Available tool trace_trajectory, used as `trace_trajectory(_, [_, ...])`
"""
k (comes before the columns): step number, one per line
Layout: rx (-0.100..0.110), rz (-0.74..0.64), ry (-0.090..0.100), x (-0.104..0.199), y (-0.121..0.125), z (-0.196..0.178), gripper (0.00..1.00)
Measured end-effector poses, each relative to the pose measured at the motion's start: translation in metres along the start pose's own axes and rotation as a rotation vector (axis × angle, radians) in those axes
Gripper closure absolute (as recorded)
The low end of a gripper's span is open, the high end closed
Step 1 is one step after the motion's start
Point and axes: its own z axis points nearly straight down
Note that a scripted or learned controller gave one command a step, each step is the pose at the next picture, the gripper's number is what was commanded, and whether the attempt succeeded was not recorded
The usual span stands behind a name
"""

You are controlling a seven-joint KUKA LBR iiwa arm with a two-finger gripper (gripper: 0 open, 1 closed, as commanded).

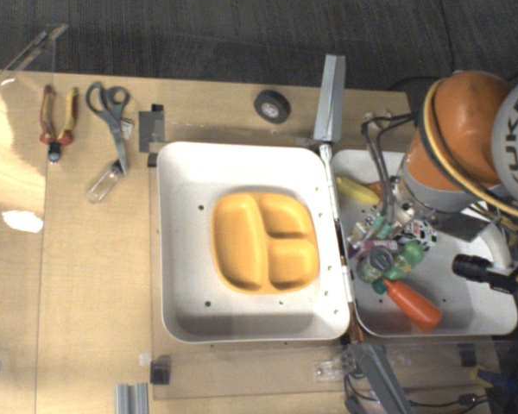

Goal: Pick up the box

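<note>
A yellow box (263, 238) with three moulded compartments lies flat in the middle of the left white bin (186, 300). My gripper (382, 247) hangs low over the left part of the right bin (483, 322), among small objects and apart from the box. The bin divider stands between the gripper and the box. The arm's orange band and grey wrist cover much of the right bin from above.
In the right bin, an orange carrot-shaped toy (412, 304) lies just below the gripper, a green piece (407, 262) beside it, and a yellow object (359, 189) near the top left. Scissors (112, 119), pliers (57, 119) and a tape roll (272, 105) rest on the bench.
</note>
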Motion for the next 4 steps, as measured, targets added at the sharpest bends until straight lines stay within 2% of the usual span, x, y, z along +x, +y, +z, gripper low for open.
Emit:
trace_trajectory(1, [-0.003,-0.224,-0.002,0.024,-0.014,-0.052,1.0])
trace_trajectory(2, [-0.002,0.104,0.0,0.053,0.027,-0.054,1.0])
trace_trajectory(3, [0.003,0.71,-0.001,-0.009,0.008,-0.036,1.0])
trace_trajectory(4, [0.002,0.565,0.0,0.003,-0.031,-0.039,1.0])
